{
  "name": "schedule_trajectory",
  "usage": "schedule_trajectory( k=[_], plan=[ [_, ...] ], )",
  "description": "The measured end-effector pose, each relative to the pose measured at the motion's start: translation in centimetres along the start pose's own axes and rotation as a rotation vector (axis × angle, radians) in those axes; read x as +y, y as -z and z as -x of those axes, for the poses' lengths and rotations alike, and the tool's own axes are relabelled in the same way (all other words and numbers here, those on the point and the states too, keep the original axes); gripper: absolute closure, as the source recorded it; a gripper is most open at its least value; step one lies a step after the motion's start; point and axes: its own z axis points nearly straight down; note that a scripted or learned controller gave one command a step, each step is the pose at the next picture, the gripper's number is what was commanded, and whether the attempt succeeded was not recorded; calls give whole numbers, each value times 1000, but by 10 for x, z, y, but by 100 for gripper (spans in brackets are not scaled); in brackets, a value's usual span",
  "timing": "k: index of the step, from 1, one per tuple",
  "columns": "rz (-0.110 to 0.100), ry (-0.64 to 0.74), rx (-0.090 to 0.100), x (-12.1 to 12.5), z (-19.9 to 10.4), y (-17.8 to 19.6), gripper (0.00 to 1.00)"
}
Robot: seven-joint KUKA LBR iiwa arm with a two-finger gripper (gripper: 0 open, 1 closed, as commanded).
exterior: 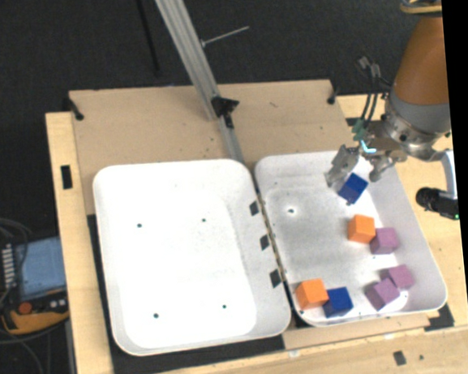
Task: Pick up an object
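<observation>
My gripper [355,176] hangs over the upper right part of the right bin [298,176], with the arm reaching in from the right. A blue block [353,188] sits tilted between its two fingers, and the gripper is shut on it. Just below lie an orange block [361,228] and a purple block [384,241]. Along the bin's front edge rest another orange block [312,292] touching a second blue block [338,301]. Two more purple blocks [401,277] [382,293] sit in the front right corner.
The left bin [183,252] stands beside the right one, separated by a narrow gap with black clips. A slanted metal rail [194,55] runs from the top down to the bins' back edge. Cables and a small box [38,268] sit left of the bench.
</observation>
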Motion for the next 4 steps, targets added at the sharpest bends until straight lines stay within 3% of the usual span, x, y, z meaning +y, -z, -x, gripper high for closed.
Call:
schedule_trajectory(
  k=[1,2,4],
  plan=[
    [5,0,0,1,0,3,0],
    [-1,-5,-3,2,0,-60,0],
    [0,-6,-3,-2,-4,-149,0]
  ],
)
